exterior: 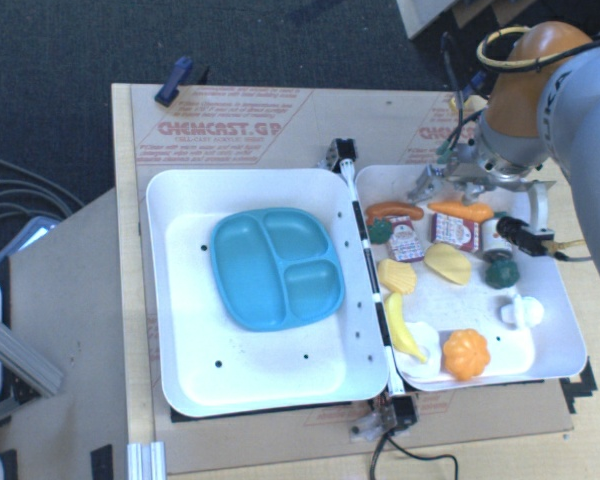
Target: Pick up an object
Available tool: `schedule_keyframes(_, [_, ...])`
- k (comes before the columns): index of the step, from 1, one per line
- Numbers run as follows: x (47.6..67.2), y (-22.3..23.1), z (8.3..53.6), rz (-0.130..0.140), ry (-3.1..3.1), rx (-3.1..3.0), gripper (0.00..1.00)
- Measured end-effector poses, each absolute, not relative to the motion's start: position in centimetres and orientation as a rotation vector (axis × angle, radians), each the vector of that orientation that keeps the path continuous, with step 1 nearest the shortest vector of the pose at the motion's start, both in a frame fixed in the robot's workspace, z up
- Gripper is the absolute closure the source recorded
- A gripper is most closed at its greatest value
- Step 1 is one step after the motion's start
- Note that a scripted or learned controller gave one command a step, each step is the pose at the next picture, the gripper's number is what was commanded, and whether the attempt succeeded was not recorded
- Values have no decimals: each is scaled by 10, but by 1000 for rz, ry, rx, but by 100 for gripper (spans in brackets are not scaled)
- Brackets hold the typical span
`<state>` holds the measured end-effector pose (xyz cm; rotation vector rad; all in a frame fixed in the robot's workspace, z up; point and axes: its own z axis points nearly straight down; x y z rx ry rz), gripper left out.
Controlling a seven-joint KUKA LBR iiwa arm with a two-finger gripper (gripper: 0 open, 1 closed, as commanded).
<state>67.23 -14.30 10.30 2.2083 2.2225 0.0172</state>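
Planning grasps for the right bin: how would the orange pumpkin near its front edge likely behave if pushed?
The pumpkin looks rounded and lobed, so it may roll or wobble rather than slide. It looks like a glossy plastic toy, so probably light and somewhat slippery. The banana lies close beside it and might get nudged.

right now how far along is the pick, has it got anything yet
Nothing looks picked yet. The gripper is low over the far end of the right bin, near the carrot and hot dog; nothing visibly sits between its fingers. The toys lie in that bin and the blue tray in the left bin. Grasping and lifting remain.
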Motion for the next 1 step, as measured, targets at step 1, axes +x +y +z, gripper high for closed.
schedule_keyframes(1, [674, -148, 95, 23, 2215, 2207, 0])
